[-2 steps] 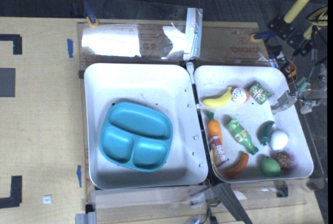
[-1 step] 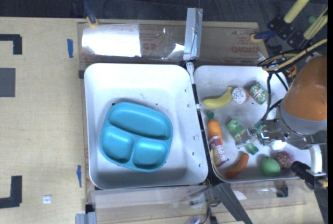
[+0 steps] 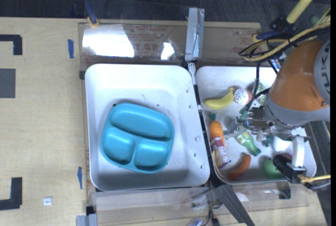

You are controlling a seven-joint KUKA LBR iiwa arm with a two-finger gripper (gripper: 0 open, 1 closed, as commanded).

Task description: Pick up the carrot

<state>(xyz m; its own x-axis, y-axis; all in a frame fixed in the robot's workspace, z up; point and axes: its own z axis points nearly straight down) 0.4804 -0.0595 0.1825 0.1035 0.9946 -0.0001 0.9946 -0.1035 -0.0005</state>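
The carrot [image 3: 215,129] is a short orange piece lying in the right bin [image 3: 210,79], close to its left wall. My gripper [image 3: 250,124] hangs low over the middle of that bin, to the right of the carrot and apart from it, among dark cables and a green item. Nothing of the carrot is covered by the arm. The arm's orange band [image 3: 297,82] and grey wrist sit above the bin's right side.
Around the carrot lie a yellow banana [image 3: 220,100], a white-and-red ball [image 3: 241,96], a small red-labelled bottle [image 3: 221,154], a red-orange curved piece [image 3: 240,165], a green bottle [image 3: 248,142] and a green lump [image 3: 271,168]. The left bin [image 3: 105,83] holds a blue divided plate [image 3: 137,137].
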